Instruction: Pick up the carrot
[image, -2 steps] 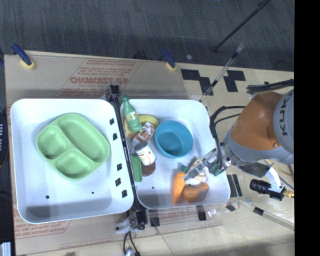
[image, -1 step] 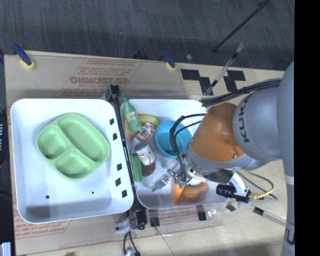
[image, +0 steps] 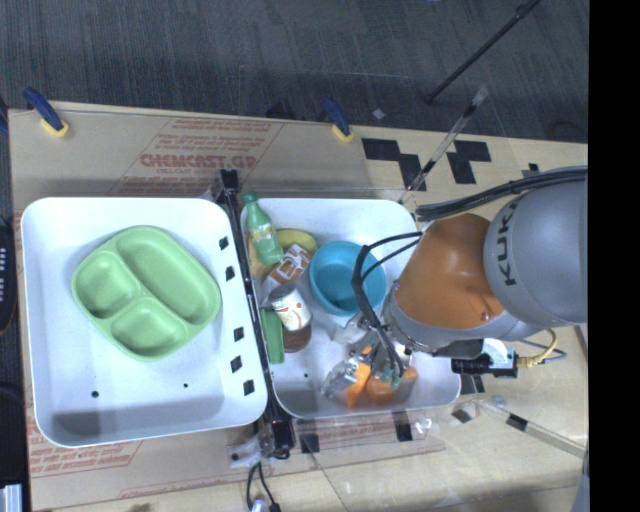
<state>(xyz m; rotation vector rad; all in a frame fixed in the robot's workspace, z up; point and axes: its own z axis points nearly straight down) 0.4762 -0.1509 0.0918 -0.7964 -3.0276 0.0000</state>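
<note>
Two white bins are placed side by side on a bench (image: 150, 150). In the right bin (image: 330, 405), near its front wall, the carrot (image: 368, 385) is seen, with the gripper (image: 378, 365) directly over it. Whether the carrot is gripped cannot be told. A green divided plate (image: 145, 290) is lying in the left bin (image: 60, 400).

— Where was the arm (image: 520, 260)?
— It reached in from the right, its orange band (image: 450, 275) bent low over the bench.
— And the gripper (image: 372, 368)?
— It pointed down beneath the wrist, near the front edge.
</note>
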